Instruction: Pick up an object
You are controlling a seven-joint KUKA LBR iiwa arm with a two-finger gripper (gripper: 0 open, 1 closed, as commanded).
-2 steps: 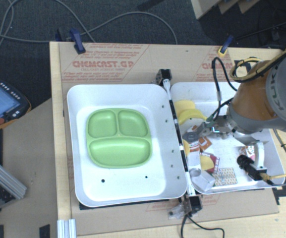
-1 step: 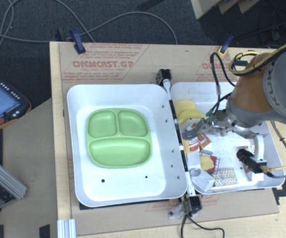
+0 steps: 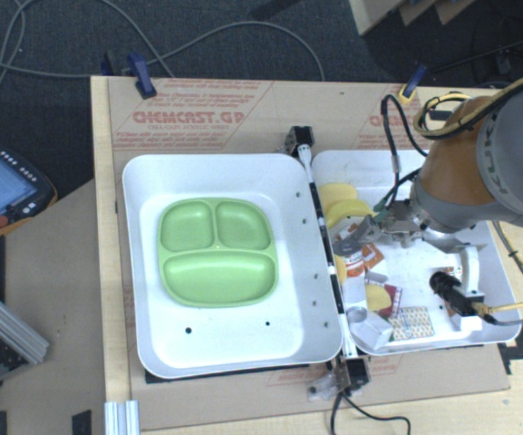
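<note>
The right bin (image 3: 501, 329) holds several small objects. A yellow rounded item (image 3: 343, 203) lies at its left wall. A red and white packet (image 3: 363, 263) sits below that. Further toward the front are a yellow and red piece (image 3: 384, 298) and a patterned card (image 3: 411, 323). My gripper (image 3: 359, 236) reaches in from the right and hangs low over the bin's left part, just under the yellow item and above the packet. Nothing visibly hangs from it.
The left bin (image 3: 143, 243) holds a green divided plate (image 3: 217, 252). A black rail (image 3: 320, 243) separates the two bins. The grey and orange arm (image 3: 465, 175) covers the right bin's back right part. A pale clear piece (image 3: 366, 329) lies at the right bin's front left corner.
</note>
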